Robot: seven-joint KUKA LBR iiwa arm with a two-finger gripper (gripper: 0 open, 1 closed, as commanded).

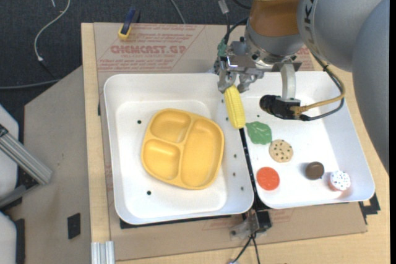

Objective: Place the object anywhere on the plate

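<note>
Right bin: round orange-red slice, brown ball, white dotted piece, speckled cookie, green leaf.
Plate: yellow three-compartment plastic plate in left bin.
Corn: yellow toy corn cob, at the plate's 2 o'clock (above the bins' divide).
Gripper: fingers pinching the cob's top end.

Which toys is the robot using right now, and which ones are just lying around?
For the job:
gripper
toy corn cob, between its fingers
yellow divided plate

Just lying about:
green leaf
cookie
red slice
brown ball
white spotted piece
</note>
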